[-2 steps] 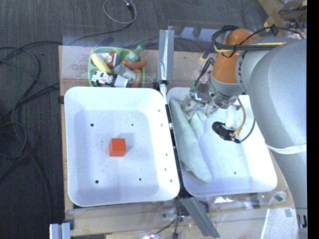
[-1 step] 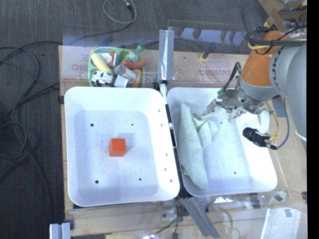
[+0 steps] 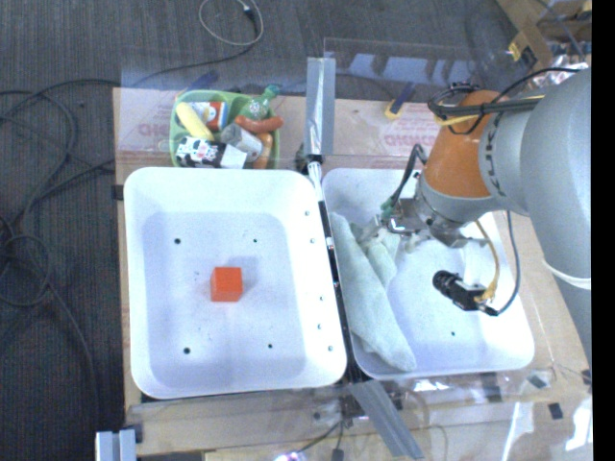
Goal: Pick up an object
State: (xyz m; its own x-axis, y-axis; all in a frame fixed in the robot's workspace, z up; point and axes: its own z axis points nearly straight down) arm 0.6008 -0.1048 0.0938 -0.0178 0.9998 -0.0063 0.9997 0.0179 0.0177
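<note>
The jaws (image 3: 392,227) sit low in the right bin (image 3: 480,349) against one crumpled pale cloth (image 3: 377,301); their opening cannot be told. One orange cube (image 3: 227,283) lies alone mid-floor in the left bin (image 3: 163,185), well clear of its walls.

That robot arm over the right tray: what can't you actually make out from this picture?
- Gripper, camera view: the grey and orange wrist above covers it, so open or shut cannot be told.
- Pale cloth in the right bin: anything beneath its folds is hidden.
- Green basket behind the left bin: its small items are too jumbled to name.
- The orange cube shows clearly.
</note>
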